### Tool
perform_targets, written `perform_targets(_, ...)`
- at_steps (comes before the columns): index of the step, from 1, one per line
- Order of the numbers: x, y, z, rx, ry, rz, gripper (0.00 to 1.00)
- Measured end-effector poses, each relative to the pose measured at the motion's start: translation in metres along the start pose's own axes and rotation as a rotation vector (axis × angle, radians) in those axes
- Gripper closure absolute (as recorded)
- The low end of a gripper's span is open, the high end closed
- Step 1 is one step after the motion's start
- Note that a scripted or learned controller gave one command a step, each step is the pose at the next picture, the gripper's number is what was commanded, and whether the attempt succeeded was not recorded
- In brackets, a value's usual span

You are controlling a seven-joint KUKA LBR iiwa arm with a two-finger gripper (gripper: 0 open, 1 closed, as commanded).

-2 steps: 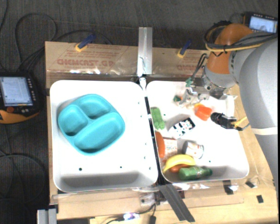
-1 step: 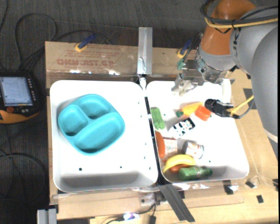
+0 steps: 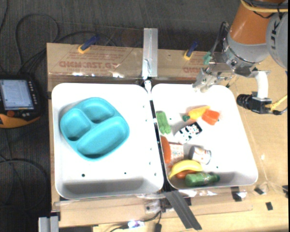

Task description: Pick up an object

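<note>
My gripper hangs over the back edge of the right bin, above and behind the objects, with nothing visible between its fingers. Below it in the bin lie an orange-and-yellow toy pepper, a green cucumber piece, a black-and-white dotted block, a small can, a carrot-like orange stick, a yellow banana and a green vegetable.
The left bin holds a turquoise divided plate. A metal divider stands behind the bins. A tablet controller lies at far left, a black camera mount at the right.
</note>
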State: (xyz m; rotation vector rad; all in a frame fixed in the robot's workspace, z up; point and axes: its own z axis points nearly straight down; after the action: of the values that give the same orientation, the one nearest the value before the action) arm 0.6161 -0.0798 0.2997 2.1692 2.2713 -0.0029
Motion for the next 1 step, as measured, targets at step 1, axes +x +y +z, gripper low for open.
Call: perform_targets(1,0.0090,-0.0724,0.0744,0.004,0.001,0.072,1.00)
